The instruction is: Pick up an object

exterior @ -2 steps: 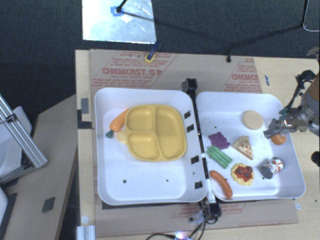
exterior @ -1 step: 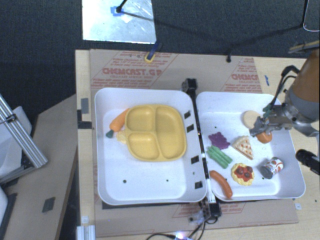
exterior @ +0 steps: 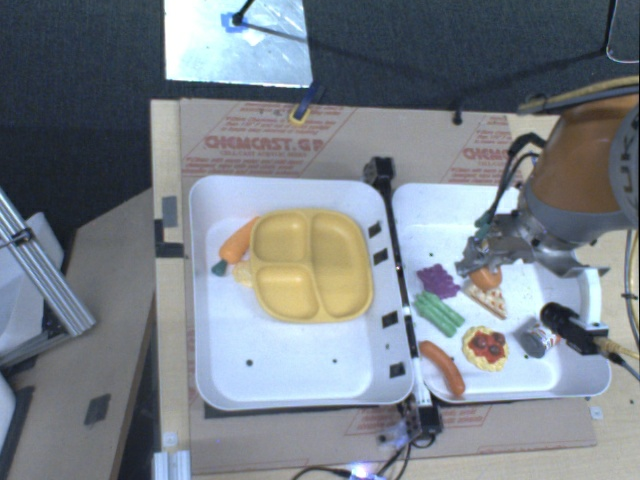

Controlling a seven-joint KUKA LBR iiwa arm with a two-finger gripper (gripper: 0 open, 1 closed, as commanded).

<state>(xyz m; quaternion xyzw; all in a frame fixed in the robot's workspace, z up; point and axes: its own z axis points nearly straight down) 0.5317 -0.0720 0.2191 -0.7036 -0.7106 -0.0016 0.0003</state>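
Observation:
The right bin (exterior: pixel 440 213) holds several toy foods. My gripper (exterior: pixel 484 264) hangs low over its middle, right above an orange piece (exterior: pixel 487 279) that lies against a pizza slice (exterior: pixel 491 303). Whether the gripper touches the orange piece is hidden by the gripper body. A purple grape bunch (exterior: pixel 437 280) lies just left of the gripper. Green beans (exterior: pixel 439 313) lie below the grapes. A round pizza (exterior: pixel 485 348) and a sausage (exterior: pixel 443 366) sit near the bin's front edge.
The left bin (exterior: pixel 215 368) carries a yellow divided plate (exterior: pixel 303 265) with a carrot (exterior: pixel 236 243) at its left side. A black divider with clips (exterior: pixel 393 268) runs between the bins. The arm's orange band (exterior: pixel 590 158) looms over the right bin's far right.

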